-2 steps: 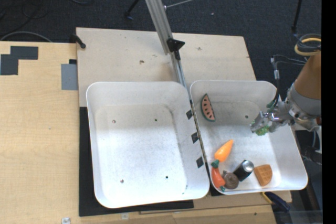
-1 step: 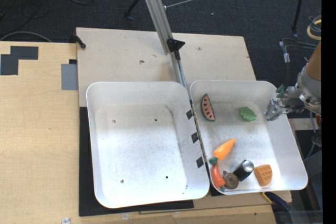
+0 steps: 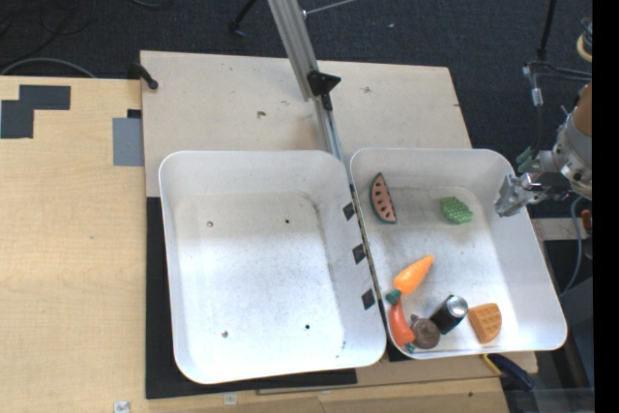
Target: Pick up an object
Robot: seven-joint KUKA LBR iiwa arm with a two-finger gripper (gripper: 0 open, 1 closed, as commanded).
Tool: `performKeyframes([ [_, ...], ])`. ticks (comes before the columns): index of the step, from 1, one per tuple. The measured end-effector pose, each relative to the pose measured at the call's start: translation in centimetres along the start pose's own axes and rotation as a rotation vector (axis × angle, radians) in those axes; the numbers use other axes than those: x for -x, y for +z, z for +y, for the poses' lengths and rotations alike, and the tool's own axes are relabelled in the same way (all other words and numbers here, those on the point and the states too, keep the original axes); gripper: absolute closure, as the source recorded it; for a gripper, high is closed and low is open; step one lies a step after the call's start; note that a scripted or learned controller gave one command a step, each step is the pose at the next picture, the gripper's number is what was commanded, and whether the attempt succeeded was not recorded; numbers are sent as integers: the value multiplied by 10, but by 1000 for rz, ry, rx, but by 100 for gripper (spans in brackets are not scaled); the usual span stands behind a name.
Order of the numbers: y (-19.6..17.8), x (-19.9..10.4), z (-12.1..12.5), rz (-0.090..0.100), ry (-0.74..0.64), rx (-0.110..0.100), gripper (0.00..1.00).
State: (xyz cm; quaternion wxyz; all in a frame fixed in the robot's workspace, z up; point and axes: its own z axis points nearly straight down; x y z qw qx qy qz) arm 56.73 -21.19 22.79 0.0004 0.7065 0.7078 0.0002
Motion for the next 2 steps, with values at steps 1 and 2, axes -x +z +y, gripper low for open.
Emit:
performKeyframes([
  [1,9,-55,-11,3,-2,-5,100],
  [2,19,-107,-16,4,-2,-6,100],
])
